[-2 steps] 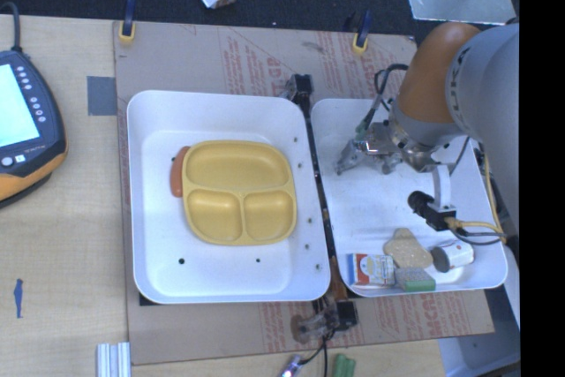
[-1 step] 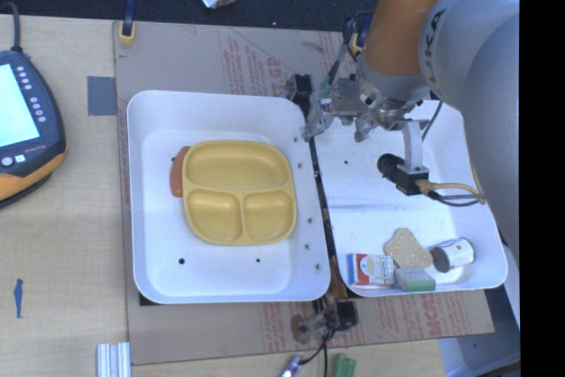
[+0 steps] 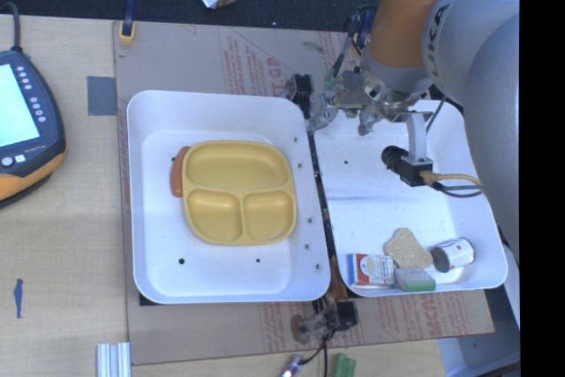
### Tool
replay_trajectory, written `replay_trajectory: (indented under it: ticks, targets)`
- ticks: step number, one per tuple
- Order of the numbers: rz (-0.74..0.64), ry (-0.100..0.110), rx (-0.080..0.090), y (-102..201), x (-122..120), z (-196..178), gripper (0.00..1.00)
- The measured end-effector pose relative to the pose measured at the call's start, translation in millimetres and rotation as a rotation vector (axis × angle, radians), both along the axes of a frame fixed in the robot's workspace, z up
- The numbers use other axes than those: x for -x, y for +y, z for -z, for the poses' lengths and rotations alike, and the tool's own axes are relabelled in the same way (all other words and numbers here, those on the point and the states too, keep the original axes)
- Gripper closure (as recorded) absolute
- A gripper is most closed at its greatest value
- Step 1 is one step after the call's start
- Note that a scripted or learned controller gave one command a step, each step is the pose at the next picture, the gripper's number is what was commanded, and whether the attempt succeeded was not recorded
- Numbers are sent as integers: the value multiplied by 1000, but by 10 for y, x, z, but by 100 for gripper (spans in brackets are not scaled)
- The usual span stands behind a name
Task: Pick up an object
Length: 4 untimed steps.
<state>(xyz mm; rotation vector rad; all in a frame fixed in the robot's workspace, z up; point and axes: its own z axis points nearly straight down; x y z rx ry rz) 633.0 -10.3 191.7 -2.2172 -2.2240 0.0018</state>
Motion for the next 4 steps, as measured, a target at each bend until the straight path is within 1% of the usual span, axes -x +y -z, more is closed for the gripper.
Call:
replay_trajectory:
  ticks: [1,2,3,4]
  targets:
    - [0,3,-1,107,42,0,0]
    - [1,-1,0,-201,-160,-848,0]
    - [0,4,1,-286,-224,16,0]
    - [-2,4,0,-18,-200,0,0]
